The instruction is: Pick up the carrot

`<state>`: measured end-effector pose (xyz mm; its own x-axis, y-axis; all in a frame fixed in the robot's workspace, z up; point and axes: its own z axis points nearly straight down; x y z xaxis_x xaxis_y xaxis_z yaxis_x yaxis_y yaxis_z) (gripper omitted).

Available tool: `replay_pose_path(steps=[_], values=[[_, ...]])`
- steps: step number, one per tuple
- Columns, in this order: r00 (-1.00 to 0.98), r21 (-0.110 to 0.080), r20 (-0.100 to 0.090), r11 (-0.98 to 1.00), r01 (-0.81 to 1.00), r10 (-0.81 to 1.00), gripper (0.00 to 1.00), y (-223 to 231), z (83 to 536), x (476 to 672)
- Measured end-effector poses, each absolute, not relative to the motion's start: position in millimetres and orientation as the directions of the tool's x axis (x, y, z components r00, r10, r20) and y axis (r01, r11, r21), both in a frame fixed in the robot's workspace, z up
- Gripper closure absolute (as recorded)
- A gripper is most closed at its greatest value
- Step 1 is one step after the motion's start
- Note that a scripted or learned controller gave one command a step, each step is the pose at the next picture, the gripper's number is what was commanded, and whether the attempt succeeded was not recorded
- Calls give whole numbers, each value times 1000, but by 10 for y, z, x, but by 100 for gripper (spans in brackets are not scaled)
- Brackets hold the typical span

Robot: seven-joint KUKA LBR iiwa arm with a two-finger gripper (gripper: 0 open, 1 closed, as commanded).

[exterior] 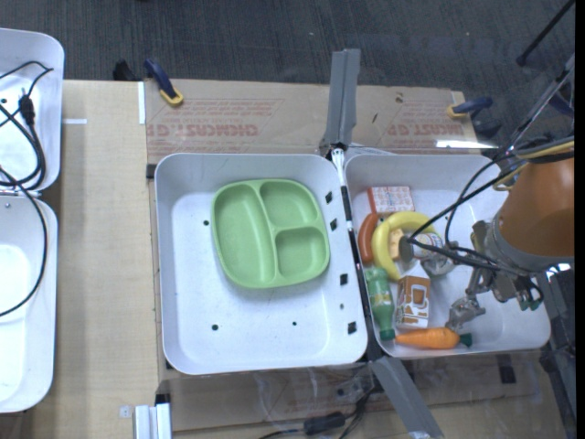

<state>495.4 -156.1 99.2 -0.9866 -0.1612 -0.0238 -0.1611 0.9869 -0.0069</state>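
The carrot [427,338] lies flat along the front wall of the right bin [521,337], its orange body pointing left and its green stub to the right. My gripper [463,312] hangs low over the bin just behind the carrot's right end, a little apart from it. Nothing shows between it and the carrot. The grey wrist with its orange band [546,210] rises to the right, trailing black cables.
Left of the carrot stand a small orange carton [414,302] and a green bottle [378,300]. Behind them lie a banana [391,241], an orange item [367,236] and a pink-printed box [391,198]. The left bin [183,318] bears a green divided plate [271,233].
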Motion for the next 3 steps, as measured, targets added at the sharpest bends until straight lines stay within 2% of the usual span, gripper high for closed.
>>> replay_pose_path(steps=[1, 2, 3], values=[[-887, -25, -29, 887, -460, -461, 0, -1254, 1003, 4977], [-768, -26, -29, 769, -639, -640, 0, -1324, 1051, 4965], [-795, -1, -6, 795, -607, -607, 0, -1152, 1667, 5696]])
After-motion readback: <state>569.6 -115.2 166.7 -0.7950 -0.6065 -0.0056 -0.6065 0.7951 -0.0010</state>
